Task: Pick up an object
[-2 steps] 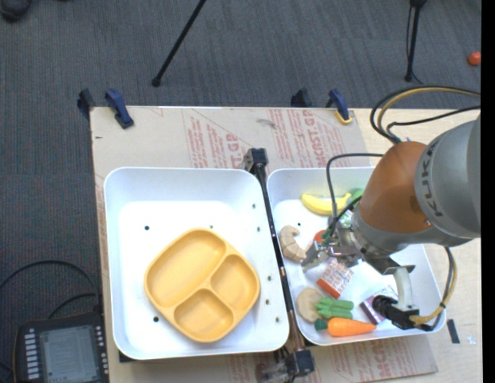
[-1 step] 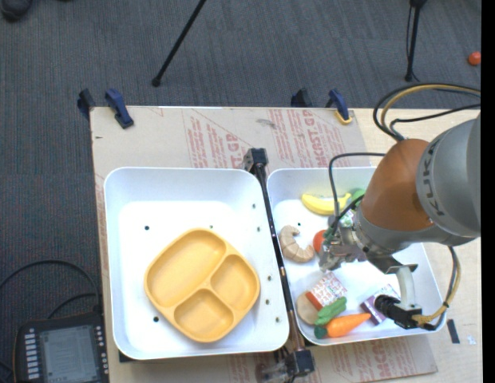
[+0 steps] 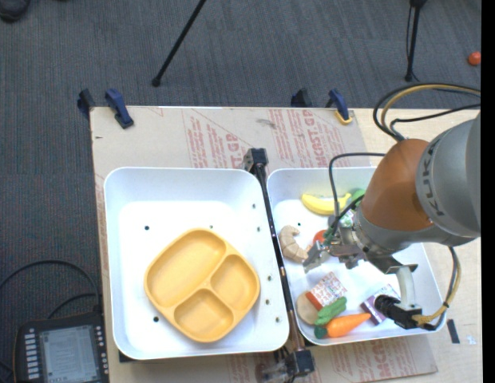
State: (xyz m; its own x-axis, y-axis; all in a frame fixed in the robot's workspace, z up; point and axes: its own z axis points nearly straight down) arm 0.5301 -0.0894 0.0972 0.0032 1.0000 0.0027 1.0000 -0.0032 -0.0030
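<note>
Camera view | bins [image 3: 112,214]: 2 | yellow tray [image 3: 201,284]: 1 | banana [image 3: 323,204]: 1 | carrot [image 3: 348,323]: 1 | end effector [image 3: 318,259]: grip state unclear

Dark grey ribbed carpet [image 3: 247,46] surrounds the cardboard-topped counter [image 3: 231,134]. Beyond the counter's far edge stand two black tripod legs [image 3: 184,34]; blue clamps [image 3: 118,106] grip that edge.
</note>
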